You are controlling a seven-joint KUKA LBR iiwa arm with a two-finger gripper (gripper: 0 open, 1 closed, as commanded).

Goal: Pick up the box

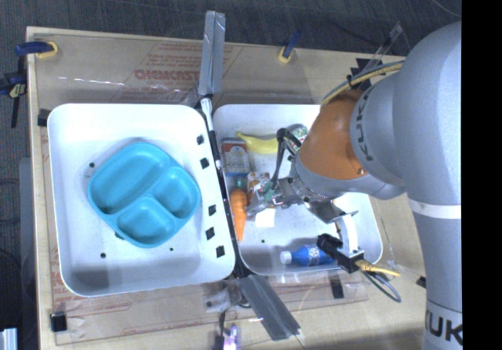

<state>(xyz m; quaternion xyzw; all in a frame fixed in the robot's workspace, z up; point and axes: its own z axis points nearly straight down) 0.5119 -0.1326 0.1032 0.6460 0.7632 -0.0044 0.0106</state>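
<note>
From above the desk, the grey arm with its orange band reaches into the right shallow white bin (pixel 369 250), and its pincer (pixel 267 198) sits low among the clutter there. I cannot tell whether it is open or closed. The small printed cardboard box (pixel 234 158) lies just up and left of the pincer, near the bin's dividing wall. An orange carrot (pixel 238 215) lies just left of it, a yellow banana (pixel 257 142) beyond, a blue plastic bottle (pixel 307 257) below right. This looks like the approach step; next it seemingly must centre over the box before closing.
</note>
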